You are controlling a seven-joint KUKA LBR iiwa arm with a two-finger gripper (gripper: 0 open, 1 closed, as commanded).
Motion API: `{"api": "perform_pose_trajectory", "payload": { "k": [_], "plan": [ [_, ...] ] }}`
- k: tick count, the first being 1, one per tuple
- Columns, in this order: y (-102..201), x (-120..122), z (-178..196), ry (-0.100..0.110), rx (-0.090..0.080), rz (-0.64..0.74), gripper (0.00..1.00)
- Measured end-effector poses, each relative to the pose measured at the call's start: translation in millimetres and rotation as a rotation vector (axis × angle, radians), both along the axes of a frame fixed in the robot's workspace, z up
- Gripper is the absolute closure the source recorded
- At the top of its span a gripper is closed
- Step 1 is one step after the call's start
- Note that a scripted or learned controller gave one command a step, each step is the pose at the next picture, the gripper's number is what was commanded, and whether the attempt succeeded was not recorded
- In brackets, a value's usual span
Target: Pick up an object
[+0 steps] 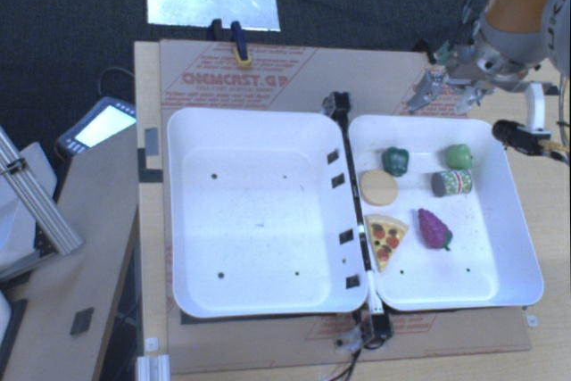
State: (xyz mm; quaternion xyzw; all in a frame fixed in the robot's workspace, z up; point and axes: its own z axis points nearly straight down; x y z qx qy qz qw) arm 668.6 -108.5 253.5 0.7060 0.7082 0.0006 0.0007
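- Claw (439, 91) hung above the far rim of the right bin (513, 281), outside its wall, over the cardboard sheet (375, 76) on the worktop; nothing seen between the fingers.
- Finger spread too small and blurred to judge; cannot tell whether wide or narrow.
- Six toy foods lay in the right bin: dark green pepper (395, 161) and lighter green fruit (459, 156) nearest that far rim, small labelled can (451, 183) just beside the green fruit, tan round cookie (378, 187) just beside the pepper, purple grape bunch (434, 228) and pizza slice (385, 239) further toward the near rim.
- Left bin (259, 219) held nothing to grasp.
- Best judged target: the pepper or the green fruit, closest to the claw and bulky enough for two fingers.
- Needed: a short move inward past the far rim, centring over one item, straight descent.
- Risk judged: the can touching distance from the green fruit, so fingers better set across the free sides.
- Flat cookie and pizza slice likely poor picks.
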Motion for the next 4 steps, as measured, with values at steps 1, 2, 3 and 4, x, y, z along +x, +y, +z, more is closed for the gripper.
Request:
{"api": "perform_pose_trajectory", "payload": {
  "k": [1,2,3,4],
  "plan": [
    [0.3,0.9,11.4,-0.004,0.000,0.003,1.00],
    [67.7,1.4,117.8,-0.012,0.001,0.008,1.00],
    [155.2,-0.8,238.6,-0.016,0.004,0.012,1.00],
    [287.2,-1.7,285.3,-0.007,0.006,0.014,1.00]
  ]
}}
